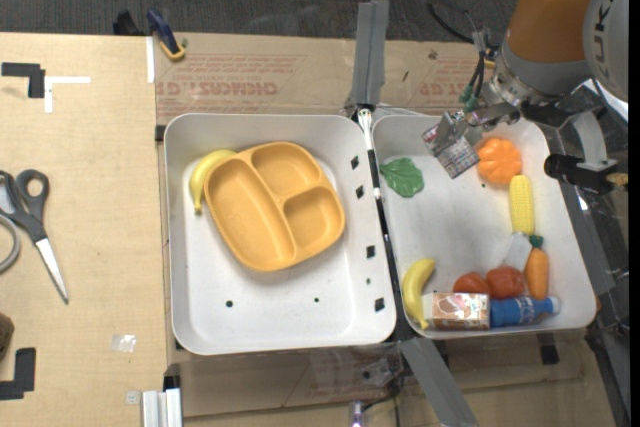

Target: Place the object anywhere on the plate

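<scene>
Right bin (pixel 455 215), near edge: carton (pixel 456 310) lying flat, touching a blue bottle (pixel 522 310); banana (pixel 416 285) just left of them; tomato (pixel 505 281) and a second red item behind; carrot (pixel 537 272) beside these.

Right bin, middle and far: corn cob (pixel 520 202); orange pumpkin (pixel 499 161) touching the corn's upper end; green leaf (pixel 402 176) at the left wall.

Gripper (pixel 455 147): low over the far part of the right bin, just left of the pumpkin; whether its jaws are open or closed cannot be told.

Left bin (pixel 200 295): yellow three-compartment plate (pixel 270 205); a second banana (pixel 207 172) along its far-left rim, possibly partly under it.

Bench, left: scissors (pixel 38 225).
</scene>
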{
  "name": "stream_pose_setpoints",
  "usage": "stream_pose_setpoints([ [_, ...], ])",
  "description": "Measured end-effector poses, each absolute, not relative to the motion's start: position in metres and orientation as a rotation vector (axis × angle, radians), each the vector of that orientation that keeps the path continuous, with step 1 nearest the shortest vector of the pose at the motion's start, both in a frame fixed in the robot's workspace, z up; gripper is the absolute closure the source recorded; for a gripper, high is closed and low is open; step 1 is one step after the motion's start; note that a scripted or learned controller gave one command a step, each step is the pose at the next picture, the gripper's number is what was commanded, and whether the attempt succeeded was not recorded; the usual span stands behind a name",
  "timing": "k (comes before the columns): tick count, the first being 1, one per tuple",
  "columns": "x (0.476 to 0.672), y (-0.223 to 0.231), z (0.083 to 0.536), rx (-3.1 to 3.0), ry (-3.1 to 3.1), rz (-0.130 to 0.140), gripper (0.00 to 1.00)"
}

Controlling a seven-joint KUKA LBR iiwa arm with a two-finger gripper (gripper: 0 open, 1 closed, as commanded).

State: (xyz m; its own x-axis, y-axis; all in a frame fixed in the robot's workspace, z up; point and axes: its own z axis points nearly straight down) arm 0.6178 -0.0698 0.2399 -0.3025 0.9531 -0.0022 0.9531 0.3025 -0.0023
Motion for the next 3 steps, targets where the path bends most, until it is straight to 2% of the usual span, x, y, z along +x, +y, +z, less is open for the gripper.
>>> stream_pose_setpoints([
  [1, 0.606, 0.017, 0.230, 1.939, 2.474, -0.005, 1.00],
  [2, 0.573, 0.070, 0.213, 1.730, 2.625, -0.005, 1.00],
  [3, 0.585, 0.198, 0.182, 1.541, 2.738, -0.004, 1.00],
])
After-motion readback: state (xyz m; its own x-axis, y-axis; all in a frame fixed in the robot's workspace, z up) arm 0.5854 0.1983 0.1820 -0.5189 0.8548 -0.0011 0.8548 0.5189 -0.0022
